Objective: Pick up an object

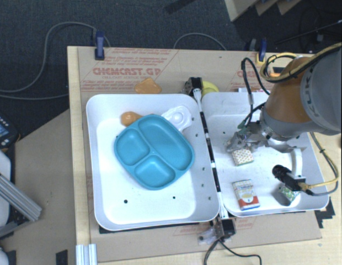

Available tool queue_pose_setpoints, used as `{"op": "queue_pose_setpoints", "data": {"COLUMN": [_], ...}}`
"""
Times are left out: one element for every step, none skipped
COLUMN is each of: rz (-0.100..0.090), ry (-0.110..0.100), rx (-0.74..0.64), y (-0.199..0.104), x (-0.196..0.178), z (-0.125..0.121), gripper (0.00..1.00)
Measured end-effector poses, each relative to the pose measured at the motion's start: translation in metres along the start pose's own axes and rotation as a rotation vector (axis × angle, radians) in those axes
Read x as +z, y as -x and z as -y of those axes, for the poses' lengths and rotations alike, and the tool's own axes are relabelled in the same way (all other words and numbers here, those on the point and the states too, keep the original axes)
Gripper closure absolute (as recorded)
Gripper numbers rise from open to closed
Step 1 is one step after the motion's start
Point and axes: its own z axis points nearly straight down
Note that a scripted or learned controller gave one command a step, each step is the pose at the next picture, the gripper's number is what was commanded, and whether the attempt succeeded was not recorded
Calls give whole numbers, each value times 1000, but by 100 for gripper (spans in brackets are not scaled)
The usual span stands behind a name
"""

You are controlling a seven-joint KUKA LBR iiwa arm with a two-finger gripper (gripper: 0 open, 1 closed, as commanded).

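Observation:
My gripper (244, 143) hangs low in the right bin (226, 115), near its left middle. Just below it, touching or nearly touching, lies a small beige speckled block (242, 158). A red and white small box (246, 195) lies near the bin's front edge. A small greenish item (287, 195) sits at the front right, partly behind the robot's wrist parts. In the left bin (105, 164), a blue divided plate (153, 150) fills the middle. An orange lump (129, 117) and a clear white piece (177, 116) lie behind the plate.
Behind the bins, on the bench, lie an orange object (148, 85) and a yellow-green object (209, 87) beside a black clip (193, 84). The arm (303, 98) covers the right bin's back right. Bare floor shows at the left bin's front.

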Motion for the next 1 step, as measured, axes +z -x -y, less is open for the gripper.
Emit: {"op": "queue_pose_setpoints", "data": {"rz": [-3], "ry": [8], "rx": [-9], "y": [-67], "x": [-96], "z": [-17], "gripper": [100]}}
